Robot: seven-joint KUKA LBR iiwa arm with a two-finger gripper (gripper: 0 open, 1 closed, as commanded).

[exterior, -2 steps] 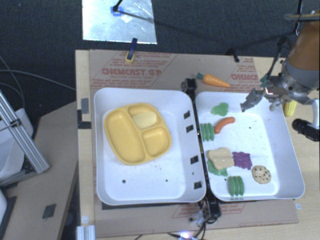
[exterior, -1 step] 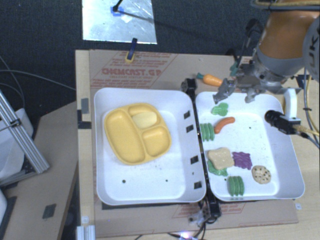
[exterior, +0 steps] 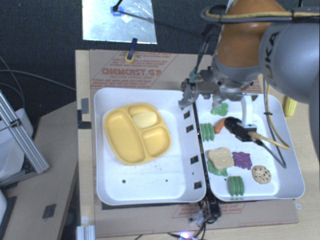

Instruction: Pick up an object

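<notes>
Grey arm with orange band (exterior: 250,24) at upper right; its gripper (exterior: 220,101) hangs over the right-hand white bin (exterior: 292,181), finger state indiscernible. Below it lie a green leafy piece (exterior: 220,109), orange carrot-like piece (exterior: 219,126), tan toast slice (exterior: 220,158), purple piece (exterior: 242,159) and round cookie (exterior: 261,174). Yellow divided tray (exterior: 136,132) occupies the left-hand bin (exterior: 145,186).

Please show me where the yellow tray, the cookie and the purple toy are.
yellow tray (exterior: 125,139): camera view, floor of its large compartment.
cookie (exterior: 261,174): camera view, centre of its top face.
purple toy (exterior: 242,159): camera view, middle of its body.
</notes>
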